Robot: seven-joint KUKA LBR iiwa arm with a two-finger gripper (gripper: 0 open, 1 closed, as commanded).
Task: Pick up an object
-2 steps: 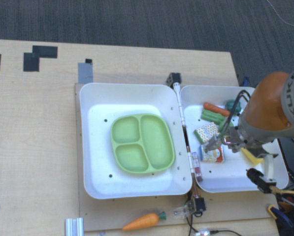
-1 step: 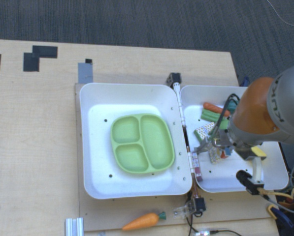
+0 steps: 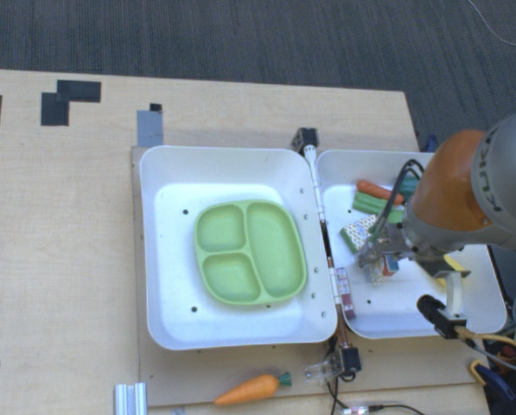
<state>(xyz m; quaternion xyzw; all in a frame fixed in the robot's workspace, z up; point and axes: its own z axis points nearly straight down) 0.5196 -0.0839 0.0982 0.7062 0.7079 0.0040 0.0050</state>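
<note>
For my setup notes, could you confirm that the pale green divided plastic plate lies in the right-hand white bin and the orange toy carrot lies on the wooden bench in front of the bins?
Not quite: the camera view shows the pale green divided plastic plate in the left-hand white bin, not the right-hand one. The orange toy carrot does lie on the wooden bench in front of the bins.

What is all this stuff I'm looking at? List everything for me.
bins: two, white, side by side on the bench
plate: one, pale green, three sections, in the left bin
small items: a few, green, orange and patterned, clustered in the right bin under the arm
toy carrot: one, orange with green tip, on the bench in front of the bins
bench: one, light wood
arm: one, grey with orange band, reaching in from the right
gripper: one, low over the right bin's small items
</note>
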